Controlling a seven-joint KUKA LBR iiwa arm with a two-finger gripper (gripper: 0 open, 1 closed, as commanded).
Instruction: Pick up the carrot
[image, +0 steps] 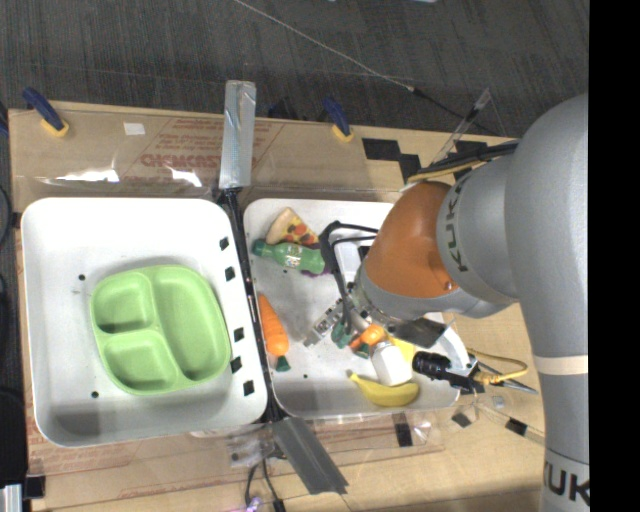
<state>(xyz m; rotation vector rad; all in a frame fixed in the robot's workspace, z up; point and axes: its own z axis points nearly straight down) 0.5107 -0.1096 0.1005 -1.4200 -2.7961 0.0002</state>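
The carrot (272, 326) lies in the right bin (300, 398), close against that bin's left wall, with its long axis running near to far and its green stem end at the near side. It rests on the bin floor, apart from the gripper. The gripper (340, 327) hangs over the middle of the right bin, to the right of the carrot and separated from it by bare bin floor. The grey arm (520, 230) with its orange band (405, 245) covers much of the gripper from above; whether the fingers are spread or closed cannot be told, and no object is seen between them. A green bottle (292, 256) lies on its side at the far end of the right bin, beyond the carrot. A pizza slice toy (288, 226) lies just beyond the bottle, near the far wall. A banana (384, 390) lies along the near wall of the right bin, to the right of the carrot and below the wrist. The left bin (50, 300) holds a green divided plate (160, 326) with three compartments, positioned near its centre.
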